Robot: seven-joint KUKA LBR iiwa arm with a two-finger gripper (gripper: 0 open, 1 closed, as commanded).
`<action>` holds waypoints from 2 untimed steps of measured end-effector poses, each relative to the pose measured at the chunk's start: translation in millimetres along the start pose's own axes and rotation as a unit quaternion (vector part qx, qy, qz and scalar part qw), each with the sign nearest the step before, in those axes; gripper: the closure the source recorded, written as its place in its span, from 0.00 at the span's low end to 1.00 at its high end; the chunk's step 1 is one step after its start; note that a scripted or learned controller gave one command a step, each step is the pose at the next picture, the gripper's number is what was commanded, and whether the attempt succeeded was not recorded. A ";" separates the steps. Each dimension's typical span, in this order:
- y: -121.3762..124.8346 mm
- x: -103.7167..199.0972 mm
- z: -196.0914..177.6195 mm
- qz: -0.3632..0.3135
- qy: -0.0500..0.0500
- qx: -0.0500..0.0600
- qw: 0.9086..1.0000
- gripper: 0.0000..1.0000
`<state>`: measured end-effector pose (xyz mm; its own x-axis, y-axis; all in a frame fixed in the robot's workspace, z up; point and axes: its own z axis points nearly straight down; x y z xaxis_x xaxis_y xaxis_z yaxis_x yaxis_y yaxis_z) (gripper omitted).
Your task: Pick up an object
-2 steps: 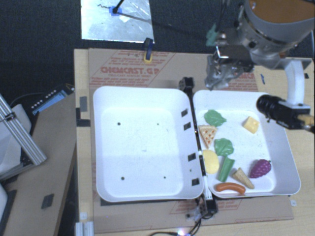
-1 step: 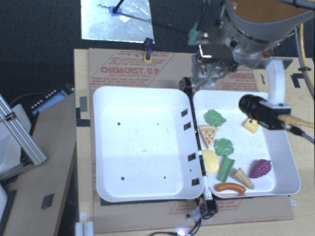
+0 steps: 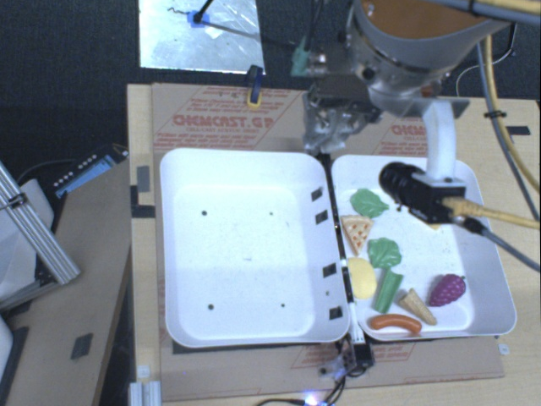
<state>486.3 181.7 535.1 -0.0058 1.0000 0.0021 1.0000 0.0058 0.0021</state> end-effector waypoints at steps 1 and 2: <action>0.2 24.6 0.1 0.000 0.000 0.000 1.000 1.00; 0.4 42.8 0.1 0.001 0.000 0.000 1.000 1.00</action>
<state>486.5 224.6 535.1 -0.0047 1.0000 0.0020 1.0000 0.0047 0.0019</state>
